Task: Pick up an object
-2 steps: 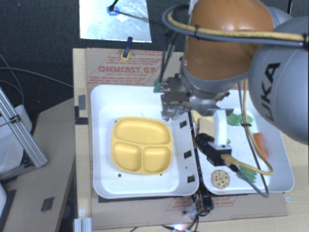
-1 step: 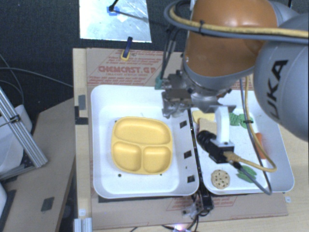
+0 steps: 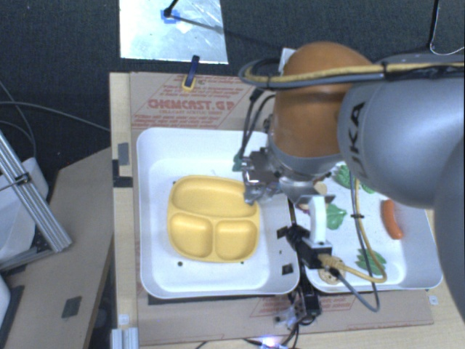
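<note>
I see two bins side by side on the desk: the left bin and the right bin. A divided tray lies in the left bin. My arm reaches in from the right and hangs over the wall the bins share. Its wrist hides the fingers, so I place things from the wrist instead: the tray sits just left of it, a carrot-like piece lies in the right bin to its right, and leafy pieces lie just beside it, perhaps partly under the arm. Behind both bins a flat sheet lies on the floor.
</note>
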Controlling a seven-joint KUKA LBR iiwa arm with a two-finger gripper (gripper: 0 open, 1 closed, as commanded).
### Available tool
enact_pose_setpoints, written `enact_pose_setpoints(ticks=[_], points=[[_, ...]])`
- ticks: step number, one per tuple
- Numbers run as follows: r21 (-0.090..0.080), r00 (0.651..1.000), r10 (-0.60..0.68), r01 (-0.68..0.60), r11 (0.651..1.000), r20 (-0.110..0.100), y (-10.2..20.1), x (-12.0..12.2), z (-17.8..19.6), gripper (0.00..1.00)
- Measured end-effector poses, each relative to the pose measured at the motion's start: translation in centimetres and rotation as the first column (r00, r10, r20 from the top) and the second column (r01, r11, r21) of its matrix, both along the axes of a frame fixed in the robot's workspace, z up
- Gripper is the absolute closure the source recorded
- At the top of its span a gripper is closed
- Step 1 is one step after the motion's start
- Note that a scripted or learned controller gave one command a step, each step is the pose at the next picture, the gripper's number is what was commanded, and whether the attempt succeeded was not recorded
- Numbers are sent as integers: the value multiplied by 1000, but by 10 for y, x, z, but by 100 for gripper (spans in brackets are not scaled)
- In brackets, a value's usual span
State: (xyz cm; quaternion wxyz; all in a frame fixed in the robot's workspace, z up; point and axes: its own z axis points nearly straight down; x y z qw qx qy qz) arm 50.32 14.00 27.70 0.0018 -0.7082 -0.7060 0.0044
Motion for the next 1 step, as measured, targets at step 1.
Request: enact_pose_setpoints(ticks=[1], points=[[5, 1000, 9, -9, 1000, 16, 44, 41, -168, 100]])
